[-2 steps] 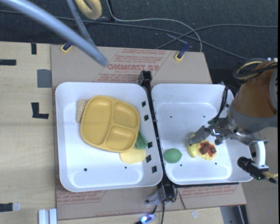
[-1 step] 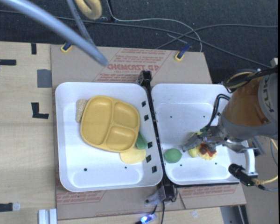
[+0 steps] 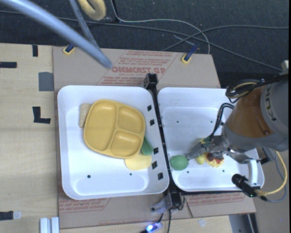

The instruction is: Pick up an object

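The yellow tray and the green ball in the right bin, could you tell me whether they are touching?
Apart. The camera view shows the yellow tray in the left bin and the green ball in the right bin, the divider between them.

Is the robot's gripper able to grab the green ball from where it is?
Probably yes. The green ball sits in the right bin, with nothing on top of it, and the gripper is already down in that bin just beside it.

Yellow tray [image 3: 114,128] smooth plastic; bins [image 3: 70,130] glossy white plastic.
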